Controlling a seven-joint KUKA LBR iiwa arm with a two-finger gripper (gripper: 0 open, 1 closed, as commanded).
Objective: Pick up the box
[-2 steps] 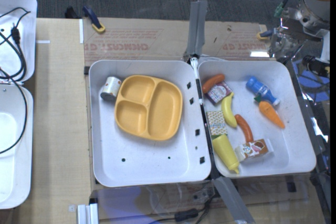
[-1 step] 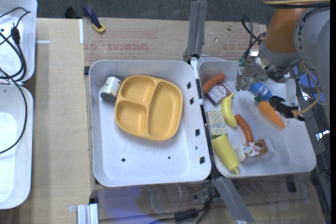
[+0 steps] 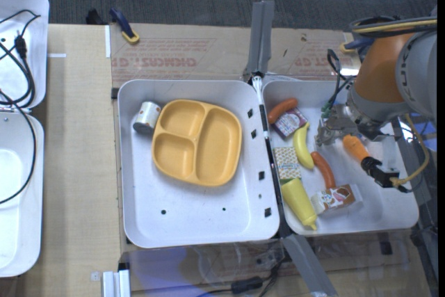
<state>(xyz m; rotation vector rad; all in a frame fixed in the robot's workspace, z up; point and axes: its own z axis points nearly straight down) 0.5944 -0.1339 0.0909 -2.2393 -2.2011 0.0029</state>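
— Where's the tool (image 3: 327,135) sitting?

— I see it low in the right bin (image 3: 389,215), just right of the banana (image 3: 302,147). I can't tell its state from up here.

— And right around it?

— An orange carrot (image 3: 355,147) at its right, a sausage (image 3: 324,169) just below, another sausage (image 3: 282,109) up-left beside a purple packet (image 3: 290,123).

— The box?

— The box (image 3: 336,198) lies flat near the bin's front (brown and white, well apart from the tool), next to a yellow bottle (image 3: 299,202).

— Left bin (image 3: 188,222)?

— A yellow divided plate (image 3: 197,142) and a small can (image 3: 146,117) touching its rim.
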